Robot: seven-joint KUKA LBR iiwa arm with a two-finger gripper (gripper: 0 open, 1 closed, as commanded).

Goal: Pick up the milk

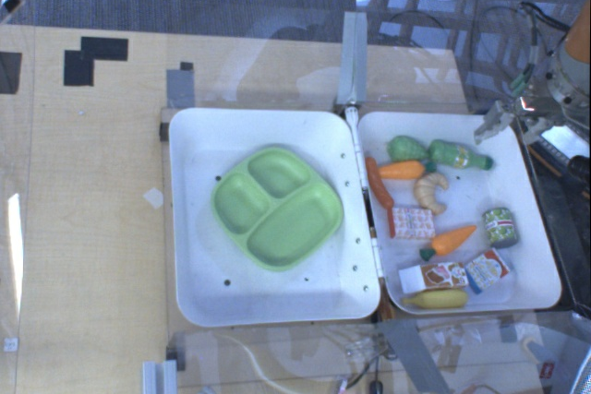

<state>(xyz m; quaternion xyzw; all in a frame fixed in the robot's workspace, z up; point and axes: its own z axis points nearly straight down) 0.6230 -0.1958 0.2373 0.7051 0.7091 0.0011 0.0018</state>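
- At the left of the bench, showing a white left bin (189, 226) and holding a green divided plate (277, 208) at its middle.
- Just across the divider, showing the right bin (545, 277), with a red sausage-like piece (377, 184) lying along its left wall.
- Further in, grouping a green vegetable (406, 148), an orange carrot (402, 169) just below it, a croissant (430, 191) and a red-and-white packet (412, 222).
- Toward the far wall, laying a green bottle (459, 155) on its side.
- Near the front edge, setting an orange-and-white carton (434, 276) with a banana (436, 299) touching it below, and a second carrot (450, 241) above.
- Just beside that carton on its right, resting the milk (487, 270), a blue-and-white carton lying flat in the front right part of the right bin; running its long axis on a slant from lower left to upper right; not revealing which end is the top.
- Above the milk, standing a green can (499, 226).
- At the bin's far right corner, hovering the gripper (491, 122), well apart from the milk; not letting its open-or-closed state be told.
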